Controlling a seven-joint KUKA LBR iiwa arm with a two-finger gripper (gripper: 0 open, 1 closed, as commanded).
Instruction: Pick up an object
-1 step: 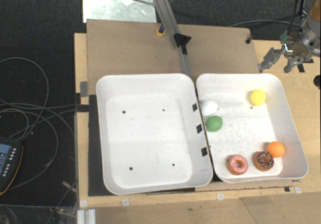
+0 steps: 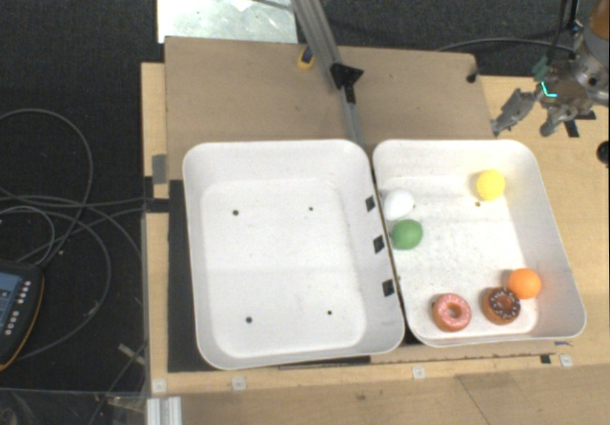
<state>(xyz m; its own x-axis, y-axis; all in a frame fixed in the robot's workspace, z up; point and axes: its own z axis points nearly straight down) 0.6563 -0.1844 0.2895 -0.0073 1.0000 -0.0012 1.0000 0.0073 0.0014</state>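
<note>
The right bin (image 2: pixel 548 223) holds several small items. A yellow ball (image 2: pixel 490 185) lies near its far edge. A white ball (image 2: pixel 397 203) and a green ball (image 2: pixel 407 233) sit together against its left wall. At the near right are an orange ball (image 2: pixel 524 283), a chocolate donut (image 2: pixel 501 305) and a pink-iced donut (image 2: pixel 452 312). My gripper (image 2: pixel 532 123) hangs beyond the bin's far right corner, over the bench, open with nothing between its fingers. It is up and to the right of the yellow ball.
The left bin (image 2: pixel 276 252) lies beside the right one, with black clips (image 2: pixel 377 242) along the shared edge. A slanted grey pole (image 2: pixel 315 13) crosses the bench's far side. Cables and a pendant (image 2: pixel 14 304) lie on the floor at left.
</note>
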